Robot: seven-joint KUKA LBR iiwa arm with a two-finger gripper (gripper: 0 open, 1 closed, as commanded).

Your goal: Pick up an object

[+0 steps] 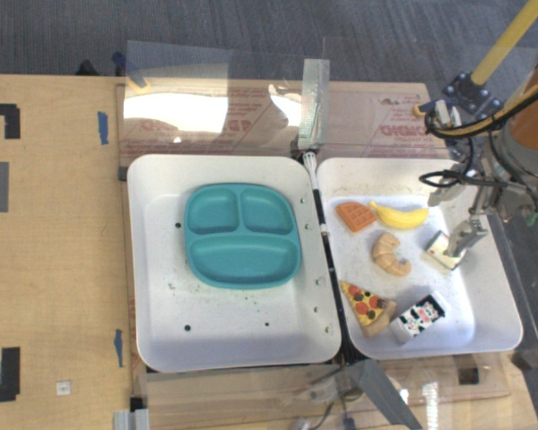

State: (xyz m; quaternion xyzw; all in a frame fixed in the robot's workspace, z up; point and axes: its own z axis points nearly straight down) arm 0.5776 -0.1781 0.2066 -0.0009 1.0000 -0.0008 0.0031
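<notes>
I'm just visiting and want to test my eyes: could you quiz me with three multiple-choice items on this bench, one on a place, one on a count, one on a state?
1. Where is the teal plate?
A. left bin
B. right bin
C. wooden bench

2. How many compartments has it?
A. two
B. three
C. five

3. How does the banana lie?
A. on the plate
B. in the pincer
C. on the bin floor, beside the waffle

Answers: 1 A, it sits in the left bin. 2 B, two small above one wide. 3 C, it rests in the right bin.
</notes>
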